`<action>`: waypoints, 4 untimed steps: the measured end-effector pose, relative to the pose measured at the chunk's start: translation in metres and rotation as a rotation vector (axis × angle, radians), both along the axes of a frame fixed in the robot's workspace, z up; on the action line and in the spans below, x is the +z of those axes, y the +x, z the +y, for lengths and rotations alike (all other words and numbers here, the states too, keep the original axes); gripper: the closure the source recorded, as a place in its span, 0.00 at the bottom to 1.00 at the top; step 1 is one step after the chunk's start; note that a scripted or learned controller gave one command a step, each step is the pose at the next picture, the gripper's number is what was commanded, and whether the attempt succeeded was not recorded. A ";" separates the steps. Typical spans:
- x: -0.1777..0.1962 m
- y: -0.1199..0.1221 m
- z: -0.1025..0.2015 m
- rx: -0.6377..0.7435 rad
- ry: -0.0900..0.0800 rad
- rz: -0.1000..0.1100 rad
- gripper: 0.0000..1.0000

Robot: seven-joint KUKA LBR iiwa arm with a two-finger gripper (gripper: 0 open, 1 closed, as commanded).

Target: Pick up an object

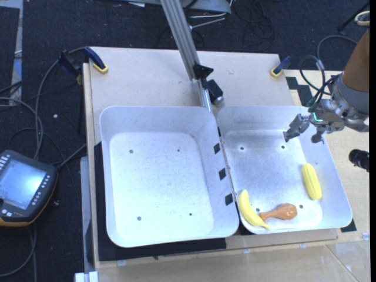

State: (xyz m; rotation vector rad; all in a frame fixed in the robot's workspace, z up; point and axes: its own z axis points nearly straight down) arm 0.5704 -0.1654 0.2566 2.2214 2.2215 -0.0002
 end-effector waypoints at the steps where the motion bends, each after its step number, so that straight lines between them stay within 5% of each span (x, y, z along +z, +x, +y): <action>1: 0.000 0.000 0.000 0.000 0.000 0.000 0.00; 4: -0.157 -0.004 0.004 0.000 0.001 0.005 0.00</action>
